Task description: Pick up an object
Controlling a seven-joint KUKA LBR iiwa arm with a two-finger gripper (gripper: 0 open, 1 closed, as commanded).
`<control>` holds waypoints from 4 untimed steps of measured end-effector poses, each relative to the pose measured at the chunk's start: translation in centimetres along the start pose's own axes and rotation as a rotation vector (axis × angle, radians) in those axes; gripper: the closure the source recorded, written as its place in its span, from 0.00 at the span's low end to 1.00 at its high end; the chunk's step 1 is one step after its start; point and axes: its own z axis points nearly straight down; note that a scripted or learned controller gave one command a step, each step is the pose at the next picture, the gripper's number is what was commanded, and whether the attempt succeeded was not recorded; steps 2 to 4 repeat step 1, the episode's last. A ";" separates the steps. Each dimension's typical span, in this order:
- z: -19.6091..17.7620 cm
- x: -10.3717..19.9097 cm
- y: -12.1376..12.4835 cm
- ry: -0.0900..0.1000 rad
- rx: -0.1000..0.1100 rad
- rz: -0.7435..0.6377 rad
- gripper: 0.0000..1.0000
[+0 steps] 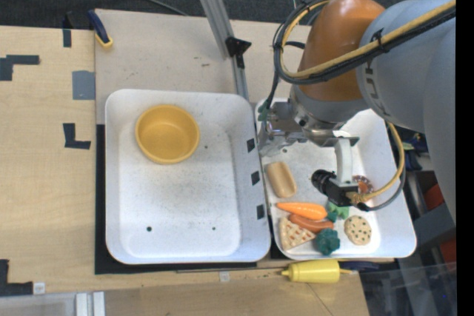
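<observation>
1. Gripper [275, 131]: you see it over the right bin [391, 234], just upward of the roll [281, 178]; open or closed, you cannot tell.
2. Carrot [302, 210], waffle [295, 234], broccoli [326, 241], cookie [358, 229]: below the roll.
3. Bowl [167, 132]: left of the roll, in the left bin [178, 214].

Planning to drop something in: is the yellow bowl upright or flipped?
Upright. The yellow bowl stands in the left bin with its rim and hollow inside facing up, nothing in it.

Far half of right bin [386, 237] hidden under arm [415, 48], arm cut off at right edge
</observation>
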 end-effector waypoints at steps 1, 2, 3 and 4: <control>1.4 4.7 0.5 -0.002 0.001 0.001 1.00; 1.4 4.7 0.5 -0.002 0.001 0.001 1.00; 1.4 4.7 0.5 -0.002 0.001 0.001 1.00; 1.4 4.7 0.5 -0.002 0.001 0.001 1.00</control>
